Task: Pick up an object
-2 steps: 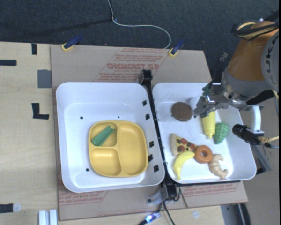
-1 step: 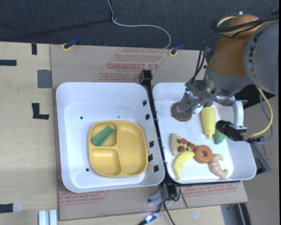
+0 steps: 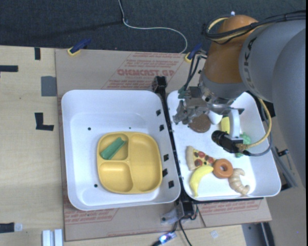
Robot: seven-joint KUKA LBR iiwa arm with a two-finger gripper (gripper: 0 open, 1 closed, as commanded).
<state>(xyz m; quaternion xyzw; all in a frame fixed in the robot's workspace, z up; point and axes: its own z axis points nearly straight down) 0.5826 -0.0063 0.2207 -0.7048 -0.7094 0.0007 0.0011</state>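
My jaws (image 3: 187,111) hang low over the upper left part of the right bin (image 3: 262,188), close beside the divider where the two bins meet. Whether they are spread or pressed together cannot be told from this angle, and nothing shows pinched between them.

**Step in hand.** I judge this to be the approach: no object is lifted yet. The nearest candidate is the brown round cookie (image 3: 199,123), lying flat on the bin floor just beside and slightly below-right of my jaws.

**Next move.** To take the cookie, I need a short shift toward it and then a straight descent, with the jaws straddling its rim. It is thin and flat, so the grip must start almost at floor level; a high closure would probably miss.

**Surroundings.**
- Further below my jaws lie a pizza slice (image 3: 196,158), a banana (image 3: 199,178), a doughnut (image 3: 223,167) and a croissant (image 3: 238,181), grouped closely together.
- A yellow-green item (image 3: 226,124) lies beyond the cookie, partly hidden by my own hardware.
- In the left bin (image 3: 74,106), well apart, a yellow divided plate (image 3: 136,165) carries a green piece (image 3: 112,148).

**Obstructions.** The bin wall and divider stand close on one side of my jaws, limiting sideways travel there.
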